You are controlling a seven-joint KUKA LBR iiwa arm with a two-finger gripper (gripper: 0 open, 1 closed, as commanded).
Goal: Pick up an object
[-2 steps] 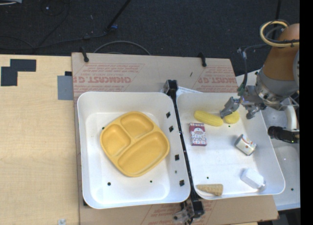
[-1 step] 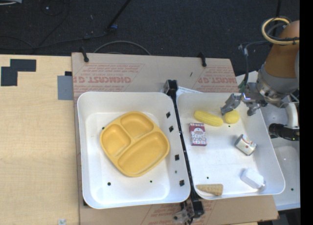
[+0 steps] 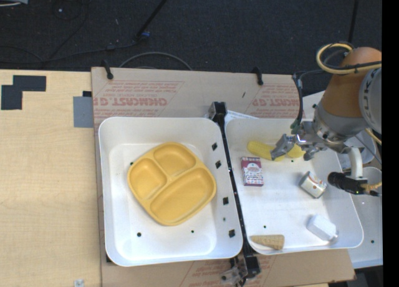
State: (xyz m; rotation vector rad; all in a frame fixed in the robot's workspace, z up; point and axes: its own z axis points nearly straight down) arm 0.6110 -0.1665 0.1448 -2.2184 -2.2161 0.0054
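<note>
The gripper [image 3: 288, 146] hangs low in the right bin [image 3: 349, 236], jaws apart, at the banana [image 3: 262, 150] by its far wall; open white floor lies toward the near rim.

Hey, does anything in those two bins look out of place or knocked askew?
One thing: a tan wedge-shaped piece sits up on the front rim of the right bin, not flat on its floor. The yellow divided tray lies turned at an angle in the left bin. Nothing looks spilled or broken.
</note>
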